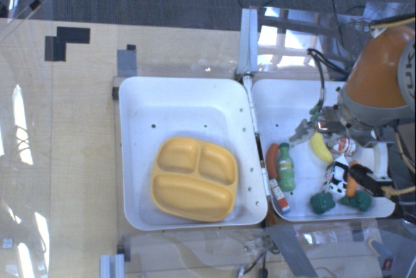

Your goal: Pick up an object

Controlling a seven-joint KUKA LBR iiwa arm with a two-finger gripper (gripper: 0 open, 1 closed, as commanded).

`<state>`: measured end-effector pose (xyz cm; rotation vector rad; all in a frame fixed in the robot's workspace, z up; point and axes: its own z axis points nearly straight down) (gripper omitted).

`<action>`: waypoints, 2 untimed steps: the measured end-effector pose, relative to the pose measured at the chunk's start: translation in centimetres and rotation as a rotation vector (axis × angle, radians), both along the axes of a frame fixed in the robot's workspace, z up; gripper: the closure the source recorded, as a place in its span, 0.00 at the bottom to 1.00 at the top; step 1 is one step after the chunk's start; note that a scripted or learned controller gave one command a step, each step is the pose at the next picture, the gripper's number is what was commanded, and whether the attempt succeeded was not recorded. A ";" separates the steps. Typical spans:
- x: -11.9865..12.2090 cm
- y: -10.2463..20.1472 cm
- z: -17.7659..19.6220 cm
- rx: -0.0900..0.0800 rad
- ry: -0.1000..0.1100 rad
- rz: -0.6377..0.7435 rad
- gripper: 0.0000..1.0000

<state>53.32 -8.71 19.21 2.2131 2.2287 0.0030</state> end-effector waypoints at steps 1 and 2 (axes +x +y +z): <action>3.8 -7.1 -5.6 -0.001 0.000 -0.017 0.00; 5.3 -9.2 -10.4 -0.004 -0.010 0.089 0.00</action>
